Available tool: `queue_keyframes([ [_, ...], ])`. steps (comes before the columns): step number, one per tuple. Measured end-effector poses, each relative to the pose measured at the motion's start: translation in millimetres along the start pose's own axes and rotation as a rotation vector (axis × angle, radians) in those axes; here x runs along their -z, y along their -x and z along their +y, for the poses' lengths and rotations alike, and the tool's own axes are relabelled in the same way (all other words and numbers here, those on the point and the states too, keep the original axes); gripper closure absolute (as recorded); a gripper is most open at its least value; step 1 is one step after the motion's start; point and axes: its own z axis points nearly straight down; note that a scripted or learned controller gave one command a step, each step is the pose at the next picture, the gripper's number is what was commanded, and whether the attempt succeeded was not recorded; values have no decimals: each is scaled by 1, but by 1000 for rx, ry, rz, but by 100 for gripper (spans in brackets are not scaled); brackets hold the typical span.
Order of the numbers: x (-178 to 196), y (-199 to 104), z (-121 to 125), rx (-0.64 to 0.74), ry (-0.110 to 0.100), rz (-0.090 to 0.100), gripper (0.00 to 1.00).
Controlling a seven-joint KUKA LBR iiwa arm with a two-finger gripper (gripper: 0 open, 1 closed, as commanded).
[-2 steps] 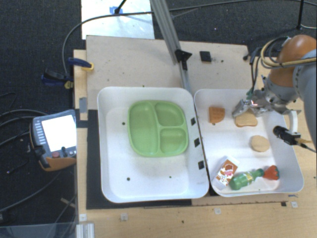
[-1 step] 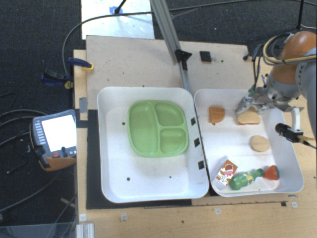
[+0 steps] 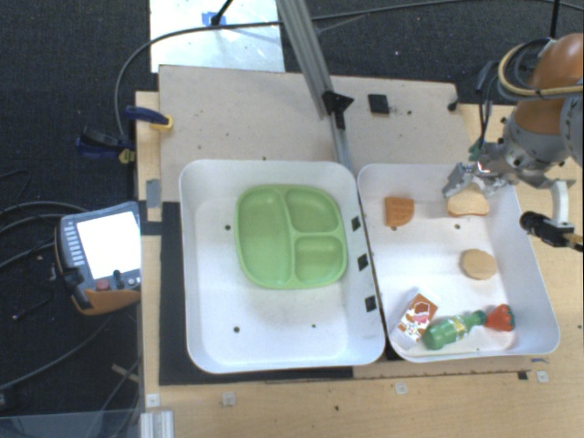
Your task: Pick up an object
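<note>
The right bin [image 3: 534,286] is carrying the loose items. A pale tan, bread-like piece [image 3: 468,205] is lying flat at the bin's far side, rounded along one edge, with the gripper [image 3: 474,180] sitting right over its upper edge. It may be touching the piece, though the slant of the view is making that hard to settle. A smaller orange-brown wedge [image 3: 399,212] is resting to the left of it, well apart. A round beige cookie-shaped disc [image 3: 478,264] is lying nearer the middle. Along the near wall, a green bottle [image 3: 452,329] is lying on its side, with a red item [image 3: 499,318] just beside its right end and a small red-and-white packet [image 3: 418,317] touching its left end (the print on the packet is too small to read).

The arm [image 3: 538,126] is reaching in from the right, orange band uppermost, wrist angling down and left toward the bin's far edge. Whether the fingers are apart or together cannot be told here.

The left bin [image 3: 205,336] is holding a light green divided plate [image 3: 292,236] with three compartments, lying flat toward the far half.
</note>
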Motion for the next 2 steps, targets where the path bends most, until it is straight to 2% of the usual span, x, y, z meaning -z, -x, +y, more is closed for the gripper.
queue_keyframes([
  [2, 121, -1, 3, 1, 2, -1, 100],
])
